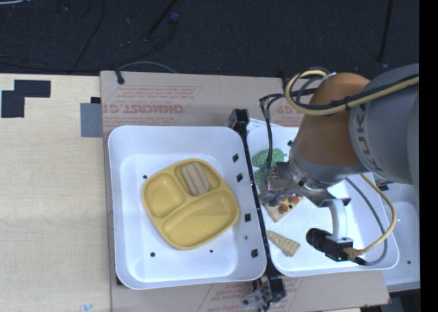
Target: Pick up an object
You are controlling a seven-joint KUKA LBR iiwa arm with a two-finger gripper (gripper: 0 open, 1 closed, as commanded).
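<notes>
Tan and cone-shaped, a small object (283, 242) lies on the floor of the right bin (383, 263), near its left wall. Just above it sits a pale wedge with red spots (282, 206), and a green item (263, 159) beyond. The arm (342, 133) hangs over them; whether its jaws are spread, I cannot tell. A yellow divided plate (189, 202) fills the left bin (130, 167).

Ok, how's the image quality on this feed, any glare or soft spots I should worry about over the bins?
Camera view: even lighting, the left white bin bright but not blown out; the yellow divided plate reads sharp with a soft shadow. The floor beyond the bench is dark. Around the end effector the small objects are blurry and partly hidden by the arm, so the finger state is unreadable. The cone-shaped item is clearer.
</notes>
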